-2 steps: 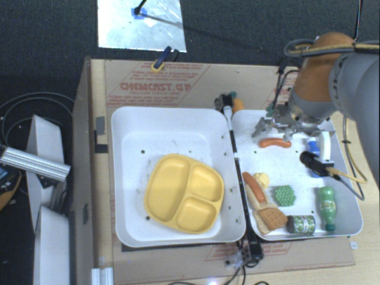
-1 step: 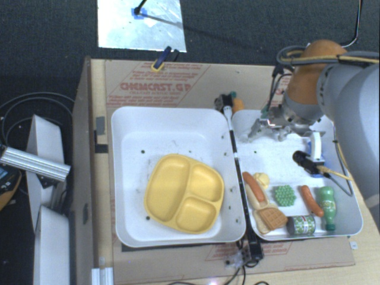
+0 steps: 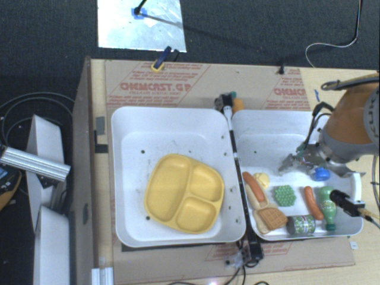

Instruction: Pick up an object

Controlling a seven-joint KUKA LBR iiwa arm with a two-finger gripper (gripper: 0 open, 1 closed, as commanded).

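My gripper (image 3: 295,160) hangs in the right bin (image 3: 267,126), just beside the blue object (image 3: 321,173); its fingers look parted and bare, I think. I judge this the approach: next I must centre over a toy, say the blue one, then descend

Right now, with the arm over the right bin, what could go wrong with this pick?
The toy foods lie packed together: the orange sausage touches the green bottle, so a grab may nudge or catch both. The small blue object sits right under the wrist and could get pushed toward the white bin's wall.
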